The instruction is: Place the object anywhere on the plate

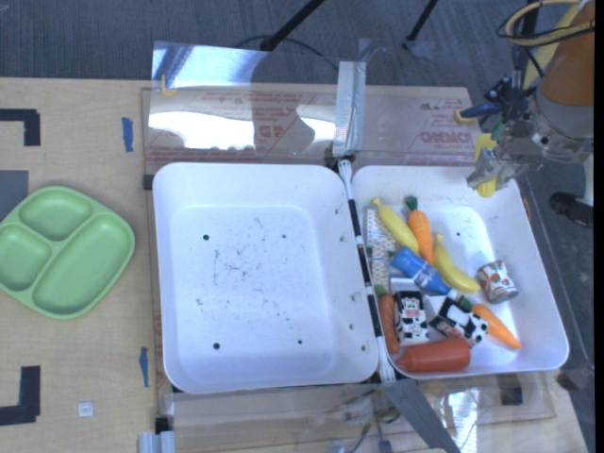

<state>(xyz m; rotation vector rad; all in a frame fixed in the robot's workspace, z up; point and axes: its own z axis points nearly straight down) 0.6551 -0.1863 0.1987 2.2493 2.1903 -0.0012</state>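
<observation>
Arm (574, 74), at two o'clock, is cut off by the right edge. Gripper (491, 173) finger state is indistinct. In the right bin (543, 281), toys overlap; the red item (436, 355) partly covers its neighbours. Small can (496, 280) label is unreadable.

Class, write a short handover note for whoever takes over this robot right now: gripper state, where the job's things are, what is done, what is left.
Gripper: over the far right corner of the right bin, with nothing seen between its fingers; whether it is open or shut cannot be told.
Toys, all in the right bin: carrot, banana, blue bottle, small can, red sausage and others.
Green plate: on the bench, left of the left bin, with nothing on it.
Done: nothing yet.
Left: pick one toy, carry it over and set it on the plate.
</observation>
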